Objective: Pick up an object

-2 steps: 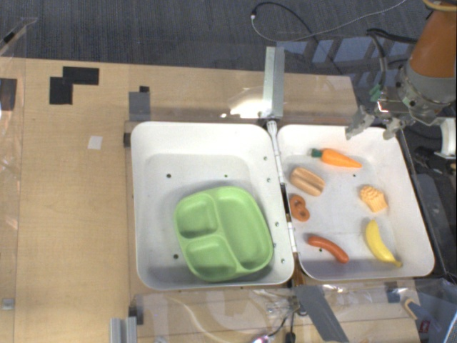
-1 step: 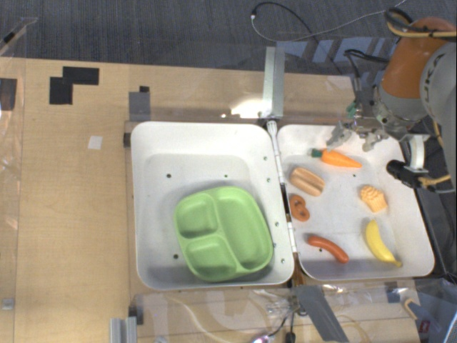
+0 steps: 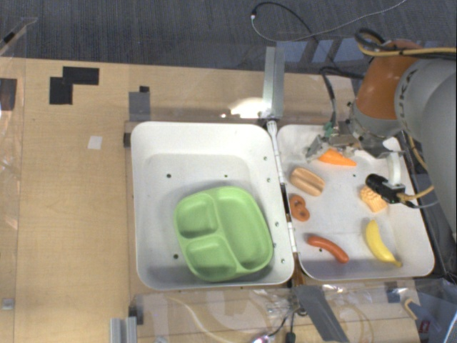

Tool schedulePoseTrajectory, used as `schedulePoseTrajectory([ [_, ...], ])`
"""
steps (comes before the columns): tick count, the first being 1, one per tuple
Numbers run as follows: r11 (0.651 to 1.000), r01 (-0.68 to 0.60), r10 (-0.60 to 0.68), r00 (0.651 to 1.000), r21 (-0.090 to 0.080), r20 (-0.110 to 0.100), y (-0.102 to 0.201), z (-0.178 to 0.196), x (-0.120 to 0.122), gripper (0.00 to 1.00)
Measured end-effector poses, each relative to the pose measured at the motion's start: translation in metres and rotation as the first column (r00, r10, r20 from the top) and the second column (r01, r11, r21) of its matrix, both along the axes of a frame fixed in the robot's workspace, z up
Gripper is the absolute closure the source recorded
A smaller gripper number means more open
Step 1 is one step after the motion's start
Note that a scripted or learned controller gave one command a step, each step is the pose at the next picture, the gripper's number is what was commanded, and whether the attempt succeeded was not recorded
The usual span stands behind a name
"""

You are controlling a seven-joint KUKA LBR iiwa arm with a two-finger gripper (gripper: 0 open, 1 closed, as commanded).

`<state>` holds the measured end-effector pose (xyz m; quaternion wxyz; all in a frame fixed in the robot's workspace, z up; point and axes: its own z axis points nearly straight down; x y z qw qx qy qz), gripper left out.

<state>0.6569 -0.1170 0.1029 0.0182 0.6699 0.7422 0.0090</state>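
The right bin (image 3: 421, 259) holds several toy foods. An orange carrot-like wedge (image 3: 336, 159) lies near its back wall. My gripper (image 3: 327, 143) hangs at the back of this bin, just above and to the left of that wedge, close to it or touching it. The view does not show anything held. A hot dog bun (image 3: 307, 181) lies left of centre, with a small brown pretzel (image 3: 298, 207) below it. A red sausage (image 3: 328, 248) and a yellow banana (image 3: 379, 242) lie near the front edge. A yellow chunk (image 3: 373, 199) sits at the right.
The left bin (image 3: 153, 191) holds a green divided plate (image 3: 223, 232) toward its front. A black part (image 3: 385, 188) on a cable hangs beside the yellow chunk. The grey arm with its orange band (image 3: 377, 86) covers the right bin's back right corner.
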Motion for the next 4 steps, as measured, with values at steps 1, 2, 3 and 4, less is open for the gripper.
schedulePoseTrajectory([
  [1,1.0,-0.002,0.002,1.0,-0.002,0.009,0.0,0.016,0.003,1.0],
  [2,1.0,-0.002,0.002,1.0,-0.002,0.009,0.0,0.015,0.003,0.0],
  [3,0.995,-0.098,0.099,0.995,0.008,-0.03,-0.044,-0.014,-0.018,0.0],
  [4,0.952,-0.306,0.306,0.952,0.015,-0.025,-0.08,-0.013,-0.063,0.0],
])
